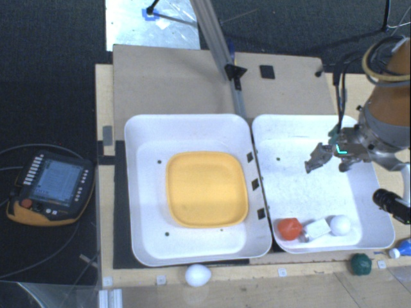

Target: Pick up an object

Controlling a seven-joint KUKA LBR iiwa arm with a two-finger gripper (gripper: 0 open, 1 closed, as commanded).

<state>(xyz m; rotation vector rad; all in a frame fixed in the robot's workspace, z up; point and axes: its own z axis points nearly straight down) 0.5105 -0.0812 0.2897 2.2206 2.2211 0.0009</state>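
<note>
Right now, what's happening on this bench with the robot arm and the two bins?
The gripper on the grey and orange arm hangs over the right bin with its fingers spread and nothing between them. Along that bin's near edge lie a red ball, a small white piece and a white ball, all untouched. The left bin holds a yellow plate. A white egg-shaped thing and a green ball sit outside the bins on the bench.

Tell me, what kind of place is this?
Probably a robotics lab or test bench. A grey robot arm with an orange band reaches over two shallow white bins of small test objects, like a square yellow plate and a red ball, and a handheld control pendant lies on the dark floor.
</note>
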